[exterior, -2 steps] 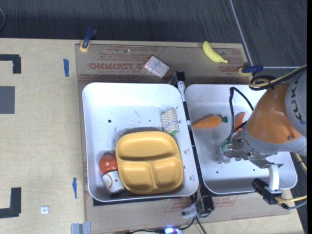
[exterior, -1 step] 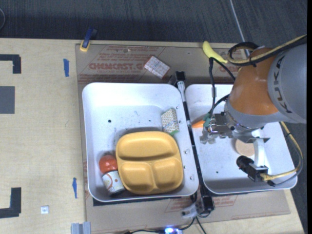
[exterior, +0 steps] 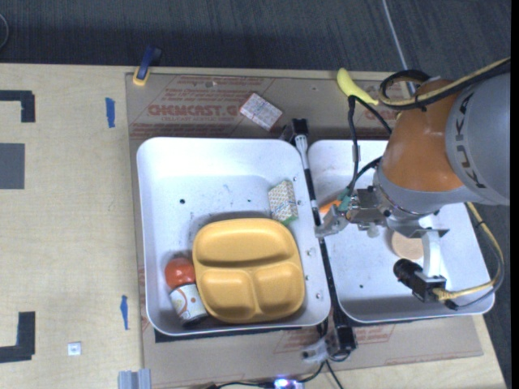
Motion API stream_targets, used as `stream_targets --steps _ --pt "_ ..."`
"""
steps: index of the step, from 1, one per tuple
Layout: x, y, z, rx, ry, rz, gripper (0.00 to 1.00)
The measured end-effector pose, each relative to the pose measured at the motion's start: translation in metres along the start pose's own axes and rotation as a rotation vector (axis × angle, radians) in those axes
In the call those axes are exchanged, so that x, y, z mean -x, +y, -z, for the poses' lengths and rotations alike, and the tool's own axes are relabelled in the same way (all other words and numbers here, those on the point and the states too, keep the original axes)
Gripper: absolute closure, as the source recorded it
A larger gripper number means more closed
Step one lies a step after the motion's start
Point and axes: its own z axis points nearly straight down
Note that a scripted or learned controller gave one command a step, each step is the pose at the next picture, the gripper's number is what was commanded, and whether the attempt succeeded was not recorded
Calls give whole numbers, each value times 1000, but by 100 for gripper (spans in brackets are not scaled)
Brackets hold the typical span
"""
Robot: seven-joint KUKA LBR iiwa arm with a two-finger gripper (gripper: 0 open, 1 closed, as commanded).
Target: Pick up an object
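While arm [exterior: 438, 152] overhangs right bin [exterior: 357, 294]: left bin [exterior: 154, 241] holds one yellow tray [exterior: 247, 267], one can [exterior: 185, 288].

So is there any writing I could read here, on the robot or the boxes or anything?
"KUKA" in part, on the grey arm at the right edge; only "KU" shows clearly.
"CHEMCAST" or similar, red print on the cardboard sheet behind the bins; blurred, so the reading is uncertain.
Smaller red print on the cardboard: too blurred to read.
Patterned card and the small can: markings too small to read.
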Motion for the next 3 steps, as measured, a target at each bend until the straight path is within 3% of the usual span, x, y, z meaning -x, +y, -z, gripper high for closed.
stream_targets --steps 3 --pt "0 0 0 0 0 0 0"
